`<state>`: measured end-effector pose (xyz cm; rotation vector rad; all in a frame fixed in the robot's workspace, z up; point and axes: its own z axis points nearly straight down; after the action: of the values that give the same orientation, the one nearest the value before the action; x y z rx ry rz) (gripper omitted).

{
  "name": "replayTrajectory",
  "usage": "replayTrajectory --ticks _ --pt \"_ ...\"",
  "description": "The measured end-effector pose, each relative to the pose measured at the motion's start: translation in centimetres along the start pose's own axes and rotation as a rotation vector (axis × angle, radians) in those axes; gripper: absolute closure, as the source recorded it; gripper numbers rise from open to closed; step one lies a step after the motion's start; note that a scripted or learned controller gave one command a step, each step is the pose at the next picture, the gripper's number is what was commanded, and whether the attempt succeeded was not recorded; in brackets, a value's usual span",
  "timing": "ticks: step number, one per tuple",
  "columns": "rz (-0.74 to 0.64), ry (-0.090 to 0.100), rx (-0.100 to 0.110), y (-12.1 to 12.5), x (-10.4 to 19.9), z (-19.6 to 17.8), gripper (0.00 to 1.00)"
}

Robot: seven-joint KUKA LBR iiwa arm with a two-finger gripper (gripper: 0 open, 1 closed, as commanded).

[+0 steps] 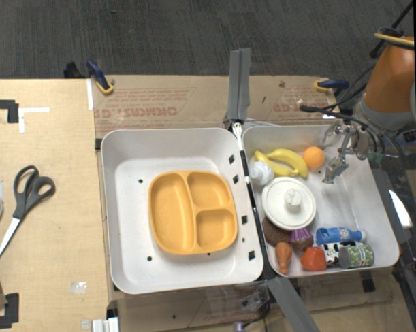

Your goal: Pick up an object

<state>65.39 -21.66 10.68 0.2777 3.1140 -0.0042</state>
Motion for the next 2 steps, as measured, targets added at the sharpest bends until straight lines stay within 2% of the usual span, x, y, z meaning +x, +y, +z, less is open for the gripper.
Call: replayTrajectory --ticks 1,2 --pt "0.268 0.01 0.0 6.1 1.1 1.3 0.0" --pt "0.265 0.004 0.001 6.1 0.9 0.2 1.0"
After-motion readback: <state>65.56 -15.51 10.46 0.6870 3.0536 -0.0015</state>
